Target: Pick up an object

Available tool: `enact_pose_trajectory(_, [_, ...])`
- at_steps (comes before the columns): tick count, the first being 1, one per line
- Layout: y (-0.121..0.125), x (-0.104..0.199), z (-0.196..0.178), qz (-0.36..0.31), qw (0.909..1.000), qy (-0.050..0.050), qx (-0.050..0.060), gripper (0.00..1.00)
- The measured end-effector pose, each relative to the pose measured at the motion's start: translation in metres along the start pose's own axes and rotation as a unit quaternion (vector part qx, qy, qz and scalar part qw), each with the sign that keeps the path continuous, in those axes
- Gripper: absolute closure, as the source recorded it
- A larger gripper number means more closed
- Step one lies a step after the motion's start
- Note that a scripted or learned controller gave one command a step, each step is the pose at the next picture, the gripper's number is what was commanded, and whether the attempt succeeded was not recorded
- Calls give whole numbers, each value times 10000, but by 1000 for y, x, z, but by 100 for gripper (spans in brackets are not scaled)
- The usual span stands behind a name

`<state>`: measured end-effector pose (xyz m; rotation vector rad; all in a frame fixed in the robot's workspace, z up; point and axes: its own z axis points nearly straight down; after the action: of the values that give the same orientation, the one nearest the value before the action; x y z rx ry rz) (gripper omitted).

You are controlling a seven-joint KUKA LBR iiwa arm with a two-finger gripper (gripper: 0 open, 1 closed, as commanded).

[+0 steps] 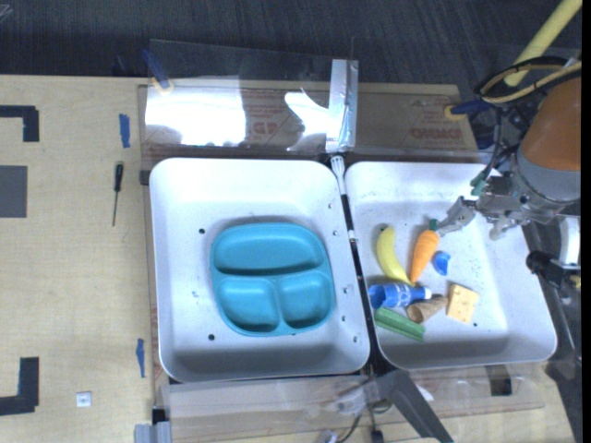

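Beside the carrot [423, 252] hang the jaws [484, 212]

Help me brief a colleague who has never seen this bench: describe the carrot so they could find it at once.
Look at the right-hand white bin, the one holding a cluster of small toy foods. Near the top of that cluster lies the carrot, directly right of the yellow banana. It is the only orange piece, tapered, with a small green tip pointing up.

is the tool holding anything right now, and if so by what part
Nothing is held. The tool sits above the upper right of the right bin, apart from the carrot and banana lying on the bin floor.
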<state>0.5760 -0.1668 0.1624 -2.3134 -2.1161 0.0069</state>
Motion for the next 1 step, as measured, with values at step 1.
enact_pose_trajectory(1, [8,49,75,307,9995,-7,-70,0])
